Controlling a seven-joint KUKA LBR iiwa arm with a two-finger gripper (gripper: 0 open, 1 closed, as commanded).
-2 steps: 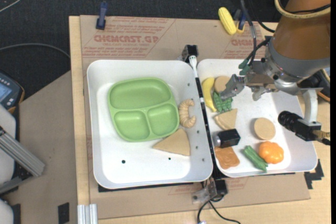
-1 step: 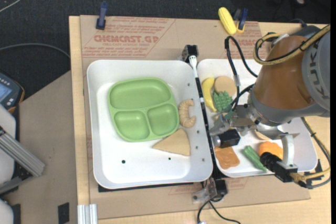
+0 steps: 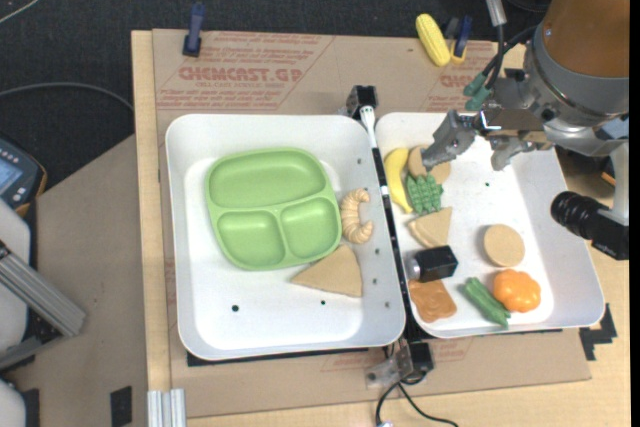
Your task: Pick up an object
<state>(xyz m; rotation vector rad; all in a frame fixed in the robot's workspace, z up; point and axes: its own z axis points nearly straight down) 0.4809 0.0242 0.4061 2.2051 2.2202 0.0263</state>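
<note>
Two bins: left bin (image 3: 190, 215) carries a green tray (image 3: 272, 210), a tan wedge (image 3: 332, 273) and a croissant (image 3: 356, 217). Right bin (image 3: 570, 245) is crowded along its left wall. Gripper (image 3: 472, 147) hangs spread wide, holding nothing, over the bin's far left corner, near the banana (image 3: 396, 177) and green block (image 3: 424, 192). Risk: those pieces touch, so closing may nudge one or catch the bin wall. More room around the cookie (image 3: 503, 245) and orange pepper (image 3: 517, 290).

Two white bins (image 3: 190, 215) – one green tray (image 3: 272, 207), about ten toy foods (image 3: 516, 290).
</note>
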